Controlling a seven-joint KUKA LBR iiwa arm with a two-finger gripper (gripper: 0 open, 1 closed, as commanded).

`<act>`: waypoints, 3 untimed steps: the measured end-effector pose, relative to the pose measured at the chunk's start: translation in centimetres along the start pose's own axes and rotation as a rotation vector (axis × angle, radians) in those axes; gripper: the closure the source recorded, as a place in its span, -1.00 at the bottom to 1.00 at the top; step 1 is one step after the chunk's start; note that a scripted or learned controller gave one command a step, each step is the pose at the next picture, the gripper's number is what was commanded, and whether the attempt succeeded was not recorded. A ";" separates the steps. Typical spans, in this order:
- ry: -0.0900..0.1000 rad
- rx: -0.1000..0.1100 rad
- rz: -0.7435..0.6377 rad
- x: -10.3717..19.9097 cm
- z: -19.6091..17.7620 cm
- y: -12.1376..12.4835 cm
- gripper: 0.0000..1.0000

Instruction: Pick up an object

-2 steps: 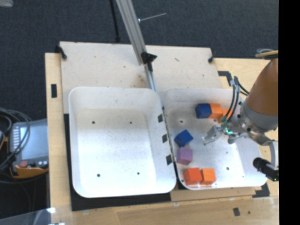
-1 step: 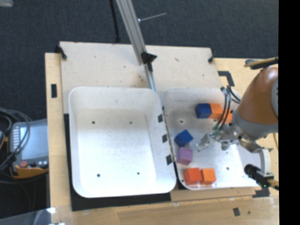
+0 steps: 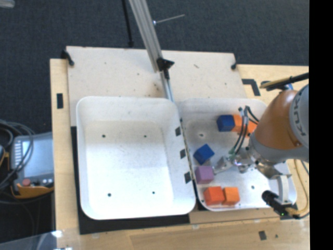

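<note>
From the fixed camera above the bench, two shallow white bins sat side by side: the left bin [image 3: 88, 155] and the right bin [image 3: 193, 113], which carried all the loose blocks. The arm [image 3: 281, 124], grey with an orange band, reached in from the right and hung over the right bin, its wrist covering part of the floor there. The gripper [image 3: 227, 164] pointed left and down toward the middle of that bin, just beside a purple block [image 3: 204, 174] and near a blue block [image 3: 204, 153] above it. Whether the gripper stood open or closed could not be told, since the metal parts were small and blurred, and nothing was visibly caught in it. A second blue block [image 3: 225, 123] lay toward the far side with an orange block [image 3: 239, 122] touching its right side, partly behind cables. Two more orange blocks [image 3: 221, 195] lay side by side along the near wall. The step in hand looked like the approach to a pick, with the purple block the likeliest target, though the blue one beside it was also within reach. The next move would probably call for lowering squarely over one block, keeping clear of its neighbour and the bin's left wall, then closing and lifting.
</note>
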State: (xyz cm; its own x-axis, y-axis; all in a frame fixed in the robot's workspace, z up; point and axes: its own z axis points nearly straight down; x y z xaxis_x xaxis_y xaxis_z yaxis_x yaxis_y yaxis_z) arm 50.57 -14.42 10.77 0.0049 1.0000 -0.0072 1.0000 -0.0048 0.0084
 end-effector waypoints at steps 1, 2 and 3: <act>0.007 0.006 -0.002 -0.1 1.0 0.1 -1.00; 0.007 0.001 0.006 -0.1 -0.2 0.2 1.00; 0.005 0.001 0.002 -0.9 -6.1 -0.1 1.00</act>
State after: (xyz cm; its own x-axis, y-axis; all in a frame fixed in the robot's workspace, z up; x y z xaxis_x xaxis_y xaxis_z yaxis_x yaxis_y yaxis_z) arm 50.45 -15.30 16.89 0.0072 1.0000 -0.0021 0.9999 -0.0072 0.0072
